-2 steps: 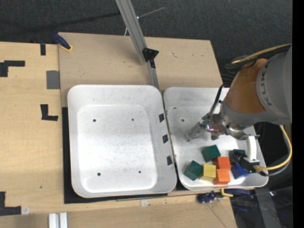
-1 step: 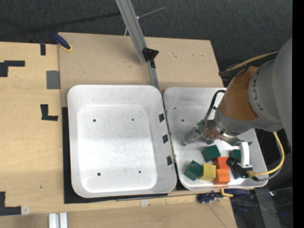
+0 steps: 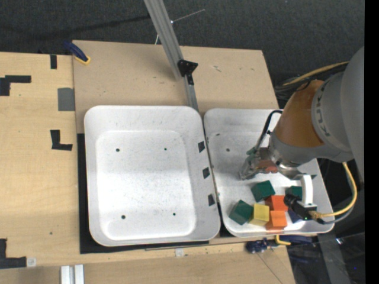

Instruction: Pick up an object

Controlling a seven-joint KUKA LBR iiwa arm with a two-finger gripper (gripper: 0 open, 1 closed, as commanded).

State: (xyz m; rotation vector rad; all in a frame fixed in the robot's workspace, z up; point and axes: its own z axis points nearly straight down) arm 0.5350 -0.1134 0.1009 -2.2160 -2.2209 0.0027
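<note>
My gripper (image 3: 251, 166) is down inside the right bin (image 3: 228, 129), near its middle, with the arm's orange band (image 3: 296, 120) above it to the right. Several small blocks lie in that bin's near right corner. A green block (image 3: 262, 190) sits just below the gripper, apart from it. Nearer the front are a dark green block (image 3: 240, 211), a yellow block (image 3: 260, 212) and two orange blocks (image 3: 277, 203), with a teal block (image 3: 294, 191) to the right. The wrist hides whatever lies directly under the gripper.
The left bin (image 3: 145, 173) stands beside the right one, their rims touching. A slanted metal pole (image 3: 169, 31) reaches down to the bins' far edge. A yellow cable (image 3: 346, 197) loops at the right rim. Wooden bench surrounds both bins.
</note>
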